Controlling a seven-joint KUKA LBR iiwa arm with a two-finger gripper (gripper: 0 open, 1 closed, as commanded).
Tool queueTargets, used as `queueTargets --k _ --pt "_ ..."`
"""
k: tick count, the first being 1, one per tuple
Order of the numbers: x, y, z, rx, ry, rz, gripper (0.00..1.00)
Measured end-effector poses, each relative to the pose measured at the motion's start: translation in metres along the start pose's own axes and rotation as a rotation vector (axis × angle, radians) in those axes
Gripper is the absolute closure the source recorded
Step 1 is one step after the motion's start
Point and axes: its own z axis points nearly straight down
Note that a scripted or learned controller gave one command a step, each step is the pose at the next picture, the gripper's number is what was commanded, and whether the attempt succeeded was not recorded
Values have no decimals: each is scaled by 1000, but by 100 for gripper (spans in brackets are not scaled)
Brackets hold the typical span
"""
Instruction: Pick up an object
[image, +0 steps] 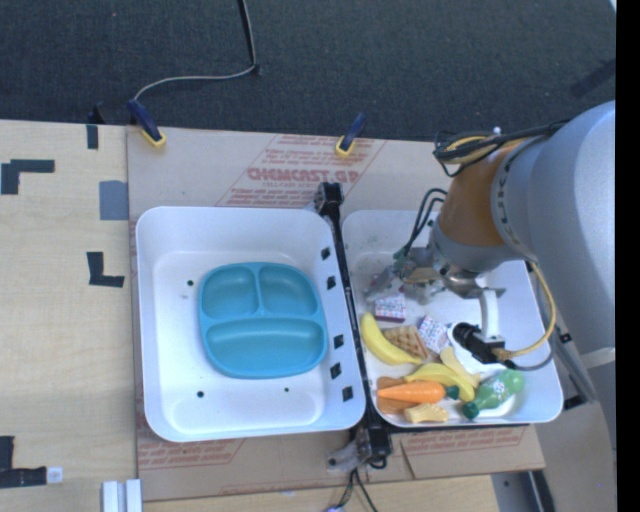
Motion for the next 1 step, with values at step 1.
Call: queueTargets --k 1 --pt "-1 40 -2 7 2 0 0"
